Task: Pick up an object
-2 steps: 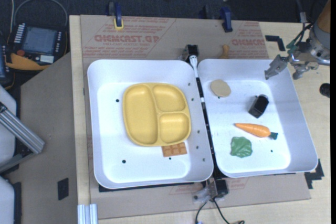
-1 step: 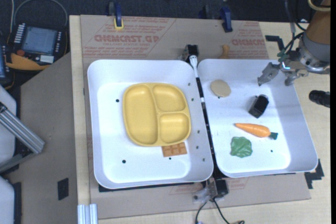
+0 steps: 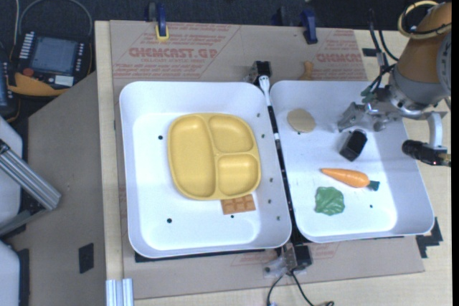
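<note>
Tool (image 3: 353, 145) over right bin (image 3: 409, 222), grip state unclear | carrot (image 3: 345, 177) lies near, green tip pointing right

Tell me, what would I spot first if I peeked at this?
Probably the big yellow plastic plate with three sections, lying in the left white bin. Next, the bright orange toy carrot in the right white bin, just above a crinkly green toy leaf.

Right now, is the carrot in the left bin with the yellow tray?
No. The carrot lies in the right bin, just above the green piece; the yellow tray sits in the left bin.
</note>
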Tool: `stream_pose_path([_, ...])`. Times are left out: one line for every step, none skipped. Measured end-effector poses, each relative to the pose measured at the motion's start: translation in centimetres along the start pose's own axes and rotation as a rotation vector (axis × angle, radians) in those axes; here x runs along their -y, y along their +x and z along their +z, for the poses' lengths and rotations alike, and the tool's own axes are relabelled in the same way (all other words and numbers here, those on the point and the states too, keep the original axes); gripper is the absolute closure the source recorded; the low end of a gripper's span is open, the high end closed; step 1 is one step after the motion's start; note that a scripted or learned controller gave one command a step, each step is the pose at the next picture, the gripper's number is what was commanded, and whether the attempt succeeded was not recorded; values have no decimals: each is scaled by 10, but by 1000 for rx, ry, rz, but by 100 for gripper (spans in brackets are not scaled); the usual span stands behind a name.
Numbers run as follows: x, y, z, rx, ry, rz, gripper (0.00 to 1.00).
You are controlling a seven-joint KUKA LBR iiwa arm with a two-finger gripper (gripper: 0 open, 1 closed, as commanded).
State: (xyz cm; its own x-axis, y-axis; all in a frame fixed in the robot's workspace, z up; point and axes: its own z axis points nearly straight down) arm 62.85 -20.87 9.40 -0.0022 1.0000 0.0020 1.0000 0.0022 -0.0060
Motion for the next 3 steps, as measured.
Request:
stream_pose_path([0, 1, 10, 1, -3, 0, 0])
stream_pose_path([-1, 1, -2, 3, -7, -1, 100])
stream_pose_path([0, -3, -46, 5, -12, 2, 100])
